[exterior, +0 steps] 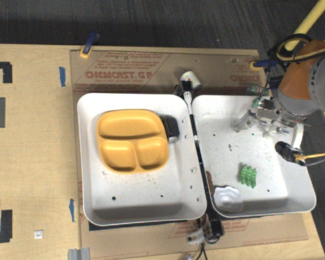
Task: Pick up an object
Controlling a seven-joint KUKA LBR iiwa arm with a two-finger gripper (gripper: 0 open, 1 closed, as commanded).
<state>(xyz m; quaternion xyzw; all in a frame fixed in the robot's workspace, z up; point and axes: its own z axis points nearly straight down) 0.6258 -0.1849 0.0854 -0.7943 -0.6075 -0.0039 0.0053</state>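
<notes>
gripper point(244, 122) over the right bin point(298, 199)
i cannot tell its state. the green object point(248, 176) lies below it, apart; the yellow tray point(133, 140) is far left.

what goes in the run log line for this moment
gripper: above right bin, nothing held | green toy: right bin | yellow divided tray: left bin

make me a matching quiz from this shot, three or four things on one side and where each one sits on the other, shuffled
Things:
1. yellow divided tray
2. green ridged piece
3. white crumpled item
4. gripper

Places:
A. near corner of right bin, by the divider
B. over the far part of right bin
C. left bin
D. right bin floor, toward the near side

Pairs: 1-C, 2-D, 3-A, 4-B
</notes>
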